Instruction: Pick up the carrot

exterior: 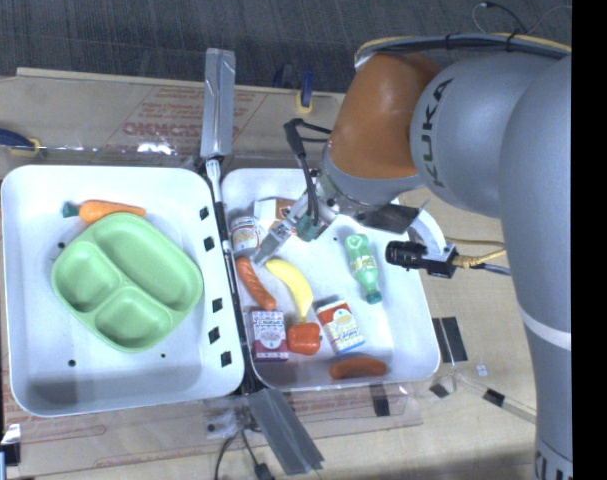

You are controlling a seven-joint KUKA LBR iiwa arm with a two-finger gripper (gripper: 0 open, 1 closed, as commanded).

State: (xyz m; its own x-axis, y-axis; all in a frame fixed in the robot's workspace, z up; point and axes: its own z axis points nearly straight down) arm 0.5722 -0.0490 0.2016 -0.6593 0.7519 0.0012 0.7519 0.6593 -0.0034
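Note:
The carrot, orange with a green top at its left end, lies in the left bin against the far rim of a green divided plate. My gripper hangs over the right bin, above its far left part, between a small can and a banana. It is far to the right of the carrot, across the divider between the bins. Nothing of the carrot is near it.
The right bin holds an orange-red sausage-like piece, a green bottle, a red box, a tomato, a small carton and a brown sausage. The arm's bulky wrist covers that bin's far edge.

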